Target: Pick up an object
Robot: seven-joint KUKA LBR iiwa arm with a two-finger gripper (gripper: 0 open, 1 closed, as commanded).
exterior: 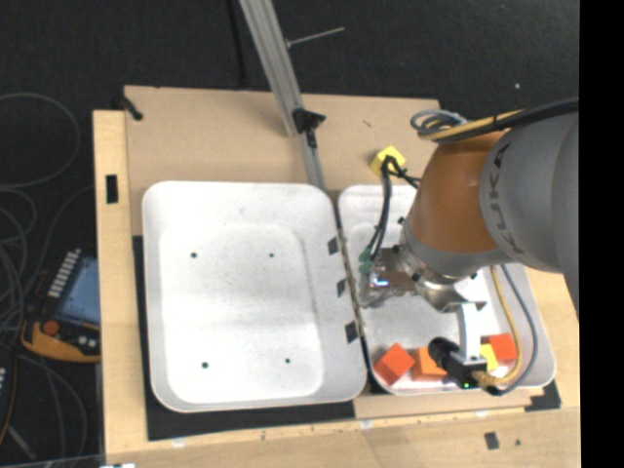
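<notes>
The arm reaches over the right bin [363, 213] and covers most of it. My gripper [378, 281] shows as a metallic part below the orange wrist band, close to the bin's left wall. An orange block [395, 361] lies at the bin's near left corner, well in front of the gripper and apart from it. A second orange piece [426, 365] sits just to its right. Another orange-red block [502, 346] lies near the front right corner with a small yellow piece [488, 358] beside it. Whatever lies under the arm is hidden.
The left bin [156, 261] stands beside the right one, their rims meeting at the middle. A slanted metal rail [278, 57] rises from behind the bins. A yellow connector [389, 157] sits on the bench behind the right bin.
</notes>
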